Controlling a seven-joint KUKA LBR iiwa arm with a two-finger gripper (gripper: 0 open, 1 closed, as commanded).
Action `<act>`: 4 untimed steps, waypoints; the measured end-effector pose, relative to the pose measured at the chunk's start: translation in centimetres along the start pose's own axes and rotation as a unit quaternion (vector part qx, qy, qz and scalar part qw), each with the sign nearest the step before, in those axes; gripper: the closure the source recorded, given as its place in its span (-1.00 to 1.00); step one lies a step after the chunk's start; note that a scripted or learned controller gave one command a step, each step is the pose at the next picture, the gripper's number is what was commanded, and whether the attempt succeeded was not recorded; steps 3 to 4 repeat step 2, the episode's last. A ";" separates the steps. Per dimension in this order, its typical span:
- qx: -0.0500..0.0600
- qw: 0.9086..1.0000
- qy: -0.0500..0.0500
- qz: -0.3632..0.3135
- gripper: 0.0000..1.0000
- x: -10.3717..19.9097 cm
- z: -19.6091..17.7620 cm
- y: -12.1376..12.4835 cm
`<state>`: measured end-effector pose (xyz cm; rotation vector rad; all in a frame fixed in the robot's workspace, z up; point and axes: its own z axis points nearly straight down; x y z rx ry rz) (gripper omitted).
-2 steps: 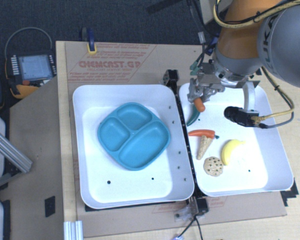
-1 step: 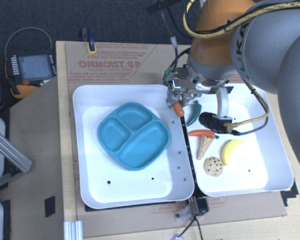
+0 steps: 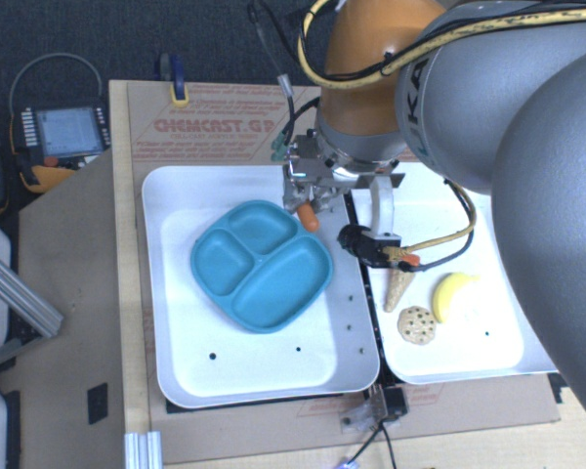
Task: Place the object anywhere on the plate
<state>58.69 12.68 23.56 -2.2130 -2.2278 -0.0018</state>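
Camera view: the gripper (image 3: 308,206) hangs over the left bin (image 3: 166,262), its jaws closed narrowly on a small orange carrot-like object (image 3: 310,221). Directly below and to the left of the jaws lies the blue divided plate (image 3: 262,264), the object just at its upper-right rim. Right of the jaws, in the right bin (image 3: 488,355), lie a waffle cone (image 3: 397,286), a cookie (image 3: 417,324) and a banana (image 3: 451,292).

The blue plate (image 3: 262,277) looks like smooth matt plastic; the white bins (image 3: 166,291) are glossy plastic.

Right bin (image 3: 488,355): cookie (image 3: 417,324), banana (image 3: 452,293), cone (image 3: 397,285).
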 end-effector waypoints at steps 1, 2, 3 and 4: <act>-0.001 1.000 0.000 0.001 1.00 4.1 1.6 1.1; -0.001 1.000 -0.001 0.003 -1.00 3.8 1.5 1.1; -0.001 1.000 -0.001 0.003 -1.00 3.8 1.5 1.1; -0.001 1.000 -0.001 0.003 -1.00 3.8 1.5 1.1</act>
